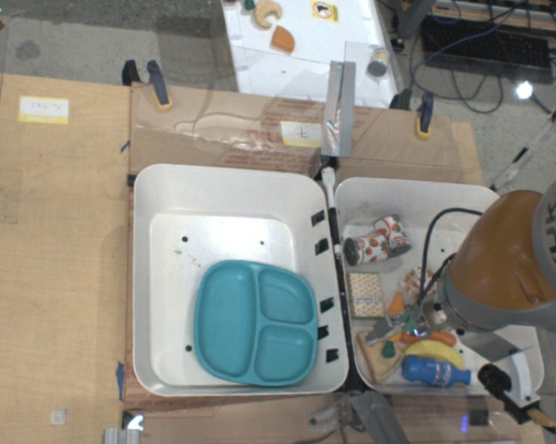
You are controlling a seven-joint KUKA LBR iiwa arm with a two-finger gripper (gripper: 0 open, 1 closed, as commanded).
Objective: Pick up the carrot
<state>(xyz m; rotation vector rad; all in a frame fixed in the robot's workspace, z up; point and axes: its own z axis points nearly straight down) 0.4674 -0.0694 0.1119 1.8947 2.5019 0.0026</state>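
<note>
Orange-banded arm (510,263) covers its claw over the right bin (467,195); open or closed, I cannot tell. At its edge lies the carrot (419,339), touching a banana (433,352) above a blue bottle (432,371). Left bin (154,256) holds a teal divided plate (253,323).

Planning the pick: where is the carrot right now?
In the right bin, near its front, the carrot lies just above the banana and blue bottle, by the arm's wrist.
</note>
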